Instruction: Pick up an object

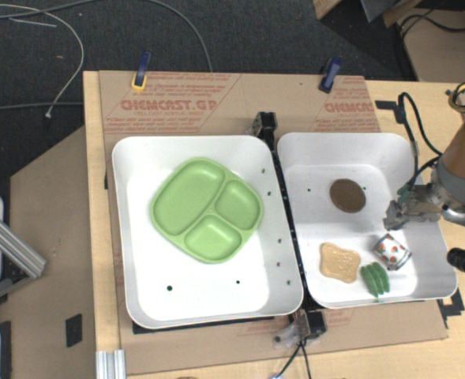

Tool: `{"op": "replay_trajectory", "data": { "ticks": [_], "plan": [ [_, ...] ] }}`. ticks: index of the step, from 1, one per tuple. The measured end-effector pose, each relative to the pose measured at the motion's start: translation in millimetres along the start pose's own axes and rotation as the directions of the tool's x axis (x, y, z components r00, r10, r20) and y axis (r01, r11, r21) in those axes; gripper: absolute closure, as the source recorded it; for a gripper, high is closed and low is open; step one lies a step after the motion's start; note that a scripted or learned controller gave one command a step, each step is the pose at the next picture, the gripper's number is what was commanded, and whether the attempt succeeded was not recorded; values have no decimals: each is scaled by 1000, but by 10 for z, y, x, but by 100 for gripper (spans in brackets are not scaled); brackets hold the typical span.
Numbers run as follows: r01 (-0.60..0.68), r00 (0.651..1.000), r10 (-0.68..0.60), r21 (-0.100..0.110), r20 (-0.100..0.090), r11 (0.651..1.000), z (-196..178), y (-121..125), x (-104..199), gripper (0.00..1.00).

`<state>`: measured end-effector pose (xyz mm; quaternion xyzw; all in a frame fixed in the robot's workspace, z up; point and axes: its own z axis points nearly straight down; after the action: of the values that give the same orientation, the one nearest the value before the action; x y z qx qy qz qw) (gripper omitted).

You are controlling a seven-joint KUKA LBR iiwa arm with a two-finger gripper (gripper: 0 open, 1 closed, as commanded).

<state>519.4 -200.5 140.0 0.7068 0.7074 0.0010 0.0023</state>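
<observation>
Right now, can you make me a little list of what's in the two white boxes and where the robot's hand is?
left bin: a green divided plate, lying flat near the middle
right bin: four small things
brown round thing: middle of the right bin
tan bread-like piece: near the front edge
green pod-shaped thing: just right of the tan piece
white can with red dots: on its side, near the bin's right side
gripper: over the right bin, just above the can, holding nothing that can be seen
</observation>
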Motion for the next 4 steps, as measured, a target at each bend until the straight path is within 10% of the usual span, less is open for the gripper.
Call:
{"op": "replay_trajectory", "data": {
  "ticks": [2,4],
  "plan": [
    [1,1000,-1,0,0,1000,-887,136,-3,100],
    [6,1000,-6,1,-4,1000,-995,379,957,100]
  ]
}}
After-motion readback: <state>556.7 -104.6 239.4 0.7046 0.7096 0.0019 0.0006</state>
